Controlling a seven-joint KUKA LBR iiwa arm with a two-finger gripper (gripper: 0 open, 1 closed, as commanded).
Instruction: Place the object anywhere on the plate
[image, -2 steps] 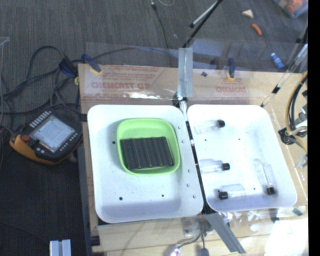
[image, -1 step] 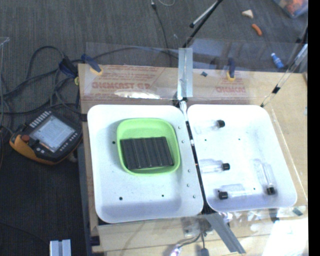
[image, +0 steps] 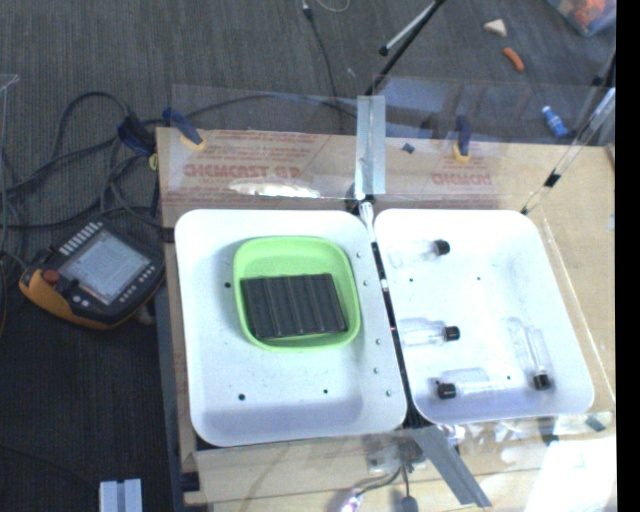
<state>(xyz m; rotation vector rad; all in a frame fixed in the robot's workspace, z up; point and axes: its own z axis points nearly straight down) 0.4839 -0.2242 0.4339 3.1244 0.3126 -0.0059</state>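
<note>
A green square plate (image: 291, 253) sits in the left white bin (image: 215, 385), a little toward its back. A dark grey ribbed rectangular block (image: 293, 305) lies flat on the plate and covers most of its floor. In the right white bin (image: 495, 280) lie several clear vials with black caps. One vial (image: 428, 248) is near the back, one (image: 430, 332) by the left wall, one (image: 466, 385) at the front, and one (image: 530, 352) to the right.
A clear sheet with red lettering (image: 262, 168) stands behind the bins, with a metal post (image: 370, 150) at the middle. A teach pendant (image: 95, 275) and cables lie on the floor to the left.
</note>
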